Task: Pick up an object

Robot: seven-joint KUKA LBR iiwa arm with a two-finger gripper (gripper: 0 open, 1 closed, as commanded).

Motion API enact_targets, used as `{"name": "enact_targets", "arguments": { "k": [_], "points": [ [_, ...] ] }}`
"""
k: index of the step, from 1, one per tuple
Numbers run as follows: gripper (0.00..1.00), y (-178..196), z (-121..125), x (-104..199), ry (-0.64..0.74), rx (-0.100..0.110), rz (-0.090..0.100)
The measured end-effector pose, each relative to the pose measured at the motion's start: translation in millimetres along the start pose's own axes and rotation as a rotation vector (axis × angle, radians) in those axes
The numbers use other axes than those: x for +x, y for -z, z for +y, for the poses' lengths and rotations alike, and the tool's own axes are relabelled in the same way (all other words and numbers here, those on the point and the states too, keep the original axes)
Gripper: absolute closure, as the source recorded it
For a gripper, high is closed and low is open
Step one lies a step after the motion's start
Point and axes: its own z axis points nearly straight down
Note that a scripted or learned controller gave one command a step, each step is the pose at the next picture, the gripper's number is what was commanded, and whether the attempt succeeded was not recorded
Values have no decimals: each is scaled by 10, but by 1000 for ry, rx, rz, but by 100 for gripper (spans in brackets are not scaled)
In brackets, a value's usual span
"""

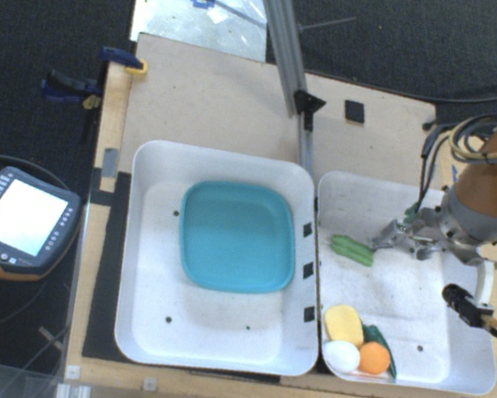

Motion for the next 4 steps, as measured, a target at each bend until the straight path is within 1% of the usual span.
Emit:
{"name": "enact_targets", "arguments": {
  "k": [1,2,3,4],
  "points": [
    [100,98,-1,0,0,1,0],
    [100,528,37,-10,0,1,0],
    [100,1106,111,-83,0,-1,-1],
    [100,1561,123,-86,1,0,0]
  ]
}}
